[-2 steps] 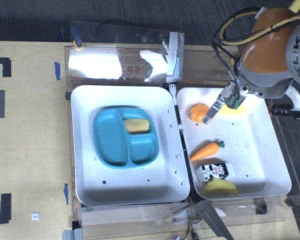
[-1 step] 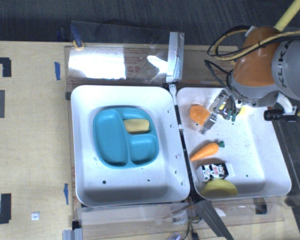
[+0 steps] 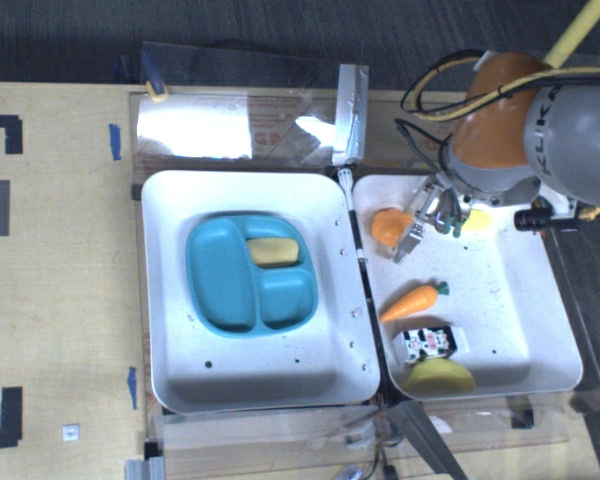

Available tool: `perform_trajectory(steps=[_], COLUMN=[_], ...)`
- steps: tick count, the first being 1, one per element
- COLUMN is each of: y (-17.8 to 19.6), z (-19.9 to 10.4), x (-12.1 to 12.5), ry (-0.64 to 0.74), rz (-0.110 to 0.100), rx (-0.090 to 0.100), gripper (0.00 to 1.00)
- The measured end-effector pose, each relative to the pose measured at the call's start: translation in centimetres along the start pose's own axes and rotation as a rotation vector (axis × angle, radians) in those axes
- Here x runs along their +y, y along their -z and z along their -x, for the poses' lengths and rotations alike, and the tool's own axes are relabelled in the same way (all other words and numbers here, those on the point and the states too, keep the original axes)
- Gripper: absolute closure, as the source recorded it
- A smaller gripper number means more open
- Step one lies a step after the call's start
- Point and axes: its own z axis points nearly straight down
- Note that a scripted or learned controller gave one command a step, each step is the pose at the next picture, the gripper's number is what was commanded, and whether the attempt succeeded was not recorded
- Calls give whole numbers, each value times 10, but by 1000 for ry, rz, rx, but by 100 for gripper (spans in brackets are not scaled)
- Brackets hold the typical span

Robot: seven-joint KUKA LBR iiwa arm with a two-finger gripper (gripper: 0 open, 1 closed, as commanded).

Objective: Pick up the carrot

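A wooden desk is carrying two shallow white bins side by side. The left bin is holding a blue divided plate with a yellowish piece of food lying in its upper right section; what it is stays hard to make out. In the right bin, an orange round item is sitting at the upper left, partly covered by the pincer, whose fingers are standing slightly apart, gripping nothing. The carrot, orange with a green top, is lying tilted just below, untouched. Below it, a small black-and-white packet is resting against a yellow-green fruit.
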Motion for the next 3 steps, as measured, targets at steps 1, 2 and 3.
perform_trajectory(steps=[1, 2, 3], y=[11, -1, -2], z=[1, -14, -10], x=[1, -6, -6], ry=[-1, -135, -282], rz=[5, 7, 9], rx=[-6, -7, -10], gripper=[100, 100, 100])
